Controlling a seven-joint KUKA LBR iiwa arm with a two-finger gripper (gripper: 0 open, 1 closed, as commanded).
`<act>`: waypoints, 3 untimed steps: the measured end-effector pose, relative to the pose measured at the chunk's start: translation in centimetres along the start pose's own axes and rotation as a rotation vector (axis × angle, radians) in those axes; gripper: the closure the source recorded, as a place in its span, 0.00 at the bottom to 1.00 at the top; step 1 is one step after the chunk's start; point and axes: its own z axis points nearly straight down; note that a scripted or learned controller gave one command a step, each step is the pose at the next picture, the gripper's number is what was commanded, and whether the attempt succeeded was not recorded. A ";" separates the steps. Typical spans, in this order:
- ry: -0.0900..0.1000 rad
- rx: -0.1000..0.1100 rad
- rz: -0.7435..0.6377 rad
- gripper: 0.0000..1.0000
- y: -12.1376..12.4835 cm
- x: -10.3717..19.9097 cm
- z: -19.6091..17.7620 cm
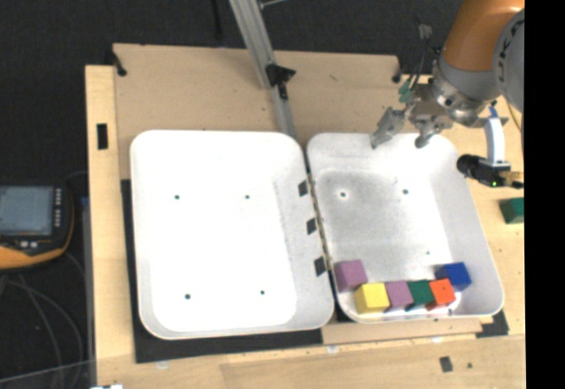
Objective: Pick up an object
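Six small blocks sit clustered along the near edge of the right bin: purple block, yellow block, a second purple, green, orange block and blue block. My hand hangs over the bin's far rim, fingers spread, pinching nothing. Risk noted: the blocks touch one another and lie close to the wall, so a descending finger may strike a neighbour or the rim and close on nothing.

Grey KUKA arm at the far right, broad orange band wrapping its rounded segment above the wrist, grey metal wrist housing below, thin dark cable running alongside, two-finger gripper with slim grey fingers splayed apart
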 end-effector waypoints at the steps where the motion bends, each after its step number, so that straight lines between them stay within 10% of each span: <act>1: -0.003 -0.003 -0.006 1.00 0.1 0.0 -1.2; 2: 0.005 0.008 0.004 1.00 -4.0 5.5 6.0; 3: 0.003 -0.003 0.005 1.00 -6.0 7.8 2.2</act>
